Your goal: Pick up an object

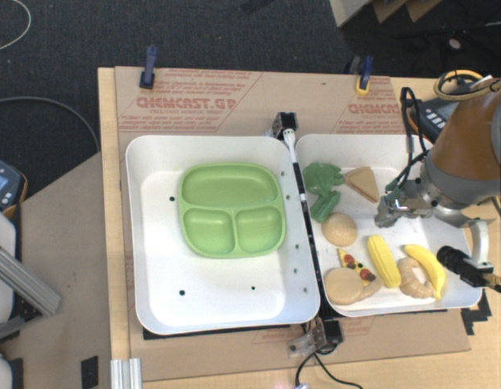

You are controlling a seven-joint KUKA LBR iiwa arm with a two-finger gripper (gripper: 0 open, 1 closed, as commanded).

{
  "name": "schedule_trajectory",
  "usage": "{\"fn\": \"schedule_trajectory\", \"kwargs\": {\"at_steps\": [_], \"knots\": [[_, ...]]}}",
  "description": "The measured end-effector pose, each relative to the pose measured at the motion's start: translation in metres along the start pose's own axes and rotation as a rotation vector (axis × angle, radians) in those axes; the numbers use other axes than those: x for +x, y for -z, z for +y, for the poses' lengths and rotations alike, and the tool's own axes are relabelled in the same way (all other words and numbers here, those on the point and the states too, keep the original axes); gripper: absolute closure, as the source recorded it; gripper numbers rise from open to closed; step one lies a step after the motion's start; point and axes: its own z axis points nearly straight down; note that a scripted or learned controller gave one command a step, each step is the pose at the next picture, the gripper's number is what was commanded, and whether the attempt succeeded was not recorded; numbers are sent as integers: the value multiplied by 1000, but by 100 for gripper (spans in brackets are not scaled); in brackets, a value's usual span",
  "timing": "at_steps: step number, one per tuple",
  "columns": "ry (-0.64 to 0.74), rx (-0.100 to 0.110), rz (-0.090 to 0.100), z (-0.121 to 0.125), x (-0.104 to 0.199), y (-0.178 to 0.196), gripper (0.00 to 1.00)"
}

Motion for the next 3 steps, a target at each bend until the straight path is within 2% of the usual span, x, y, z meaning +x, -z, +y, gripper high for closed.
{"fn": "schedule_trajectory", "kwargs": {"at_steps": [1,2,3], "knots": [[-1,8,5,-45,65,39,100],[1,-15,2,-47,101,239,100],[-7,16,2,-9,92,29,100]]}}
